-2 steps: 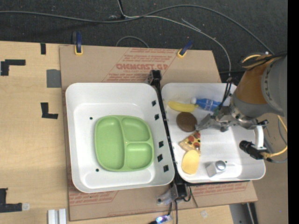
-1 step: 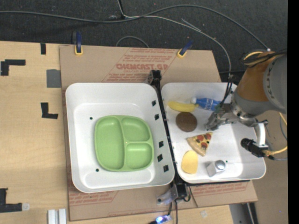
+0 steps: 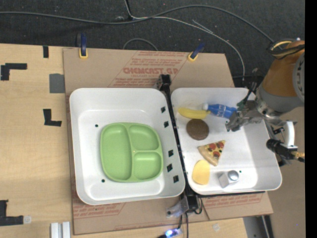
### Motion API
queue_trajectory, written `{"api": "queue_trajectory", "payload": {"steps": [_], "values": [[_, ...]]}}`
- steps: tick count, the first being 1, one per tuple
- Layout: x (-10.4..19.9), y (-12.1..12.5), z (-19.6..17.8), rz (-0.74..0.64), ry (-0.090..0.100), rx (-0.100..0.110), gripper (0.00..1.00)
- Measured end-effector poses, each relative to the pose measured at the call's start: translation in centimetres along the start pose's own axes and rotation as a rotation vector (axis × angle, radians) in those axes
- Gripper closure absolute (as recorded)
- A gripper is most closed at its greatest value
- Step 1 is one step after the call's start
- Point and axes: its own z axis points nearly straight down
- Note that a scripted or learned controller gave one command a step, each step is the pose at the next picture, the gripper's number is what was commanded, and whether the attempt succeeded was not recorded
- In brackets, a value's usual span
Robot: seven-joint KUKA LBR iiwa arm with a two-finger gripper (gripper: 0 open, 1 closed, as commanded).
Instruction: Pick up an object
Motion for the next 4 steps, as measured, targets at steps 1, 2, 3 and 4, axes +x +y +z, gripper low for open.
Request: {"api": "queue_trajectory", "payload": {"steps": [1, 2, 3, 4], "values": [[-0.2, 0.2, -6.2, 0.000, -0.001, -0.001, 1.00], [-0.4, -0.2, -12.2, 0.000, -0.001, -0.002, 1.00], [5.9, -0.9, -11.2, -0.005, 0.002, 0.005, 1.00], [11.7, -0.8, -9.3, -0.005, 0.002, 0.006, 1.00]]}}
